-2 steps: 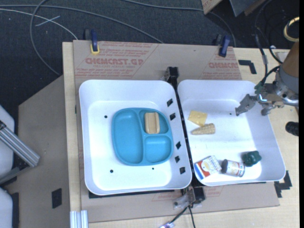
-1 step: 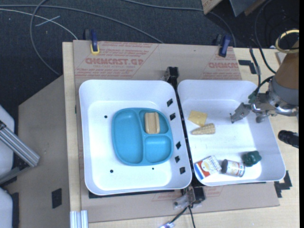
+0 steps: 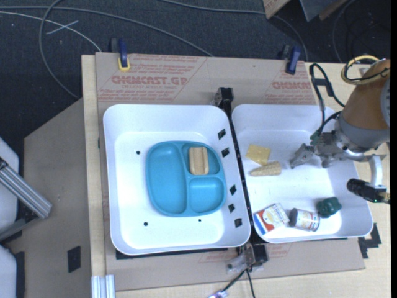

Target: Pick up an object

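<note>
so the end effector (image 3: 302,156) sits in the right bin (image 3: 347,225), fingers look spread and holding nothing, though it's a bit small to be sure. Closest target is the corn cob (image 3: 265,169), just to its left in frame, long axis running roughly toward the fingers, cheese wedge (image 3: 258,153) right behind it

Pale bench (image 3: 93,185) with printed lettering, two shallow white bins side by side, left bin (image 3: 124,216), right bin (image 3: 273,120)

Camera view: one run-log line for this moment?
gripper: over right bin, nothing held | nearest: corn cob | divided plate: left bin
</note>
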Available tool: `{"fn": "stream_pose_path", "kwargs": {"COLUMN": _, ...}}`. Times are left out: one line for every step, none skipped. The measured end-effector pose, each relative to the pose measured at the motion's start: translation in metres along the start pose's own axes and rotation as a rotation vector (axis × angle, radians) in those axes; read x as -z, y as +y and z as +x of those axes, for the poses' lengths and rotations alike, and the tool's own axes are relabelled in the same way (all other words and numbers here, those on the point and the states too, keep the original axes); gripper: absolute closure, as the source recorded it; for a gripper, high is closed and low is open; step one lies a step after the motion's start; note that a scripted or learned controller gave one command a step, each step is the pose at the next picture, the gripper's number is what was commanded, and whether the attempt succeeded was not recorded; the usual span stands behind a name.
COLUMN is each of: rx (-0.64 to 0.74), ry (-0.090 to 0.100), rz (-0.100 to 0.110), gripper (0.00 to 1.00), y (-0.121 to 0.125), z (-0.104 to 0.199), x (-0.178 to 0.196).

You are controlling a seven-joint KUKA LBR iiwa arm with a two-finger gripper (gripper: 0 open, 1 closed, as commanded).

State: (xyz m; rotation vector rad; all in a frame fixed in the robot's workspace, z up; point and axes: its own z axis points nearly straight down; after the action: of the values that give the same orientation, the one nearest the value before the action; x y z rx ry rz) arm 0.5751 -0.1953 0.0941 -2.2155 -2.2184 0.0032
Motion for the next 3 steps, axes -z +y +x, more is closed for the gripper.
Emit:
{"fn": "stream_pose_path", "kwargs": {"rx": -0.001, "ry": -0.002, "rz": -0.007, "gripper": 1.00, "y": 0.002, "z": -0.001, "x": 0.015}}
{"fn": "stream_pose_path", "kwargs": {"rx": -0.001, "ry": -0.005, "rz": -0.012, "gripper": 1.00, "y": 0.007, "z": -0.008, "x": 0.063}}
{"fn": "stream_pose_path", "kwargs": {"rx": 0.000, "ry": -0.006, "rz": -0.013, "gripper": 1.00, "y": 0.008, "z": -0.009, "x": 0.118}}
